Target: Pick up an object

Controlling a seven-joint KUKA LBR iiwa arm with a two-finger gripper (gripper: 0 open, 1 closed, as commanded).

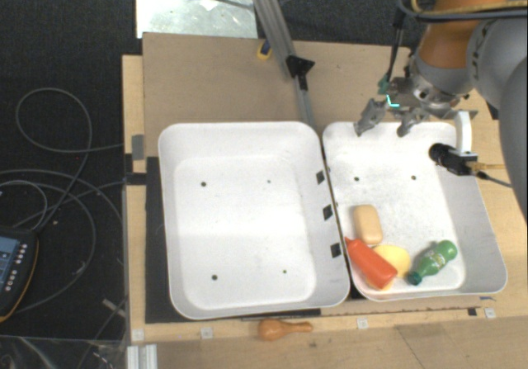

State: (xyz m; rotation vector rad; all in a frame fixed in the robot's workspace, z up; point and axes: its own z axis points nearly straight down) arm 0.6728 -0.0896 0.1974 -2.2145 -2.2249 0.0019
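I am watching the end effector [385, 122] hanging in the upper right of the frame, over the far rim of the right bin [487, 231]. Its two fingers are standing apart, spread open, with nothing between them. The grey arm [495, 45] with its orange band [462, 16] is reaching in from the right edge behind it.

The things I could pick are all sitting low in that same bin, well apart from the fingers, crowded toward the lower right of the frame. A tan block [368, 224] is lying nearest the bin's middle; just below it an orange carrot [370, 263] is running along the bin's left wall, touching a yellow lemon [396, 258]; beside that a green bottle [431, 262] is lying on its side. The left bin [239, 219] is sitting alongside, and a small wooden piece [284, 328] is lying on the desk [206, 78] below it.

I am judging this as the approach step, with no grasp begun. The next move is calling for travel toward the lower part of the right bin, then a descent. The tan block is looking like the freest target; the others are pressing together, so fingers may be catching two at once.
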